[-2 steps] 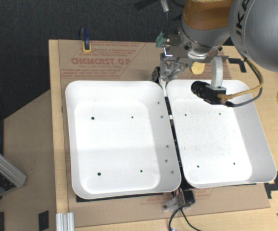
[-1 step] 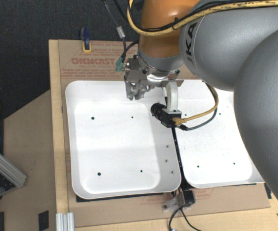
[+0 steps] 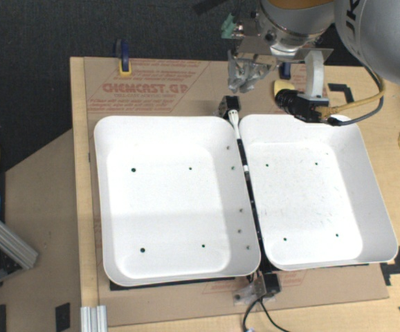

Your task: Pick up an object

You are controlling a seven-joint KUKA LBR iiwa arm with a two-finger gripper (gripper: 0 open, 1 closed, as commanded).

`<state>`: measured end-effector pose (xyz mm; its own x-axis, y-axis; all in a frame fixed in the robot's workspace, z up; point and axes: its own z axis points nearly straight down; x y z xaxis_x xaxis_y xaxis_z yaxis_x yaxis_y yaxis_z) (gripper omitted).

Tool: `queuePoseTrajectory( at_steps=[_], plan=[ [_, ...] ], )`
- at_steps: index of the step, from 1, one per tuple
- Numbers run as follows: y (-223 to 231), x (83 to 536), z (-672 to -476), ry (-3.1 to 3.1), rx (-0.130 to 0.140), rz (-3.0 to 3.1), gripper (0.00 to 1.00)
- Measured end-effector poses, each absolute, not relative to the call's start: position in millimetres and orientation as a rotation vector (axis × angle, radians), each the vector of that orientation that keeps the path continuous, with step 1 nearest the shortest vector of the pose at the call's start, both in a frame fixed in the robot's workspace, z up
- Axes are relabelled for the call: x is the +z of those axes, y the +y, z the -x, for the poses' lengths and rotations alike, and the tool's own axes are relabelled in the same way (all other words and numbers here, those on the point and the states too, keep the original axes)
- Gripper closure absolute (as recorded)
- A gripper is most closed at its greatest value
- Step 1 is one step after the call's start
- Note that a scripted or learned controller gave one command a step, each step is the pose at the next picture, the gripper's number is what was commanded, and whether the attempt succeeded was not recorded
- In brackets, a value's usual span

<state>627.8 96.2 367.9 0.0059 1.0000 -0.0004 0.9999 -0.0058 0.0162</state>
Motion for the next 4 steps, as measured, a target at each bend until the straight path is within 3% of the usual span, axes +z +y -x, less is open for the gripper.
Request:
queuePoseTrajectory(
  at_steps=[1, 2, 3, 4],
  plan=[
    [130, 275, -665.4, 2.229, -0.013, -2.224, 1.0],
    [89, 324, -667.5, 2.213, 0.008, -2.221, 1.0],
    [170, 246, -649.9, 2.236, -0.01, -2.219, 1.0],
    [151, 298, -652.0, 2.217, 0.01, -2.219, 1.0]
  ],
)
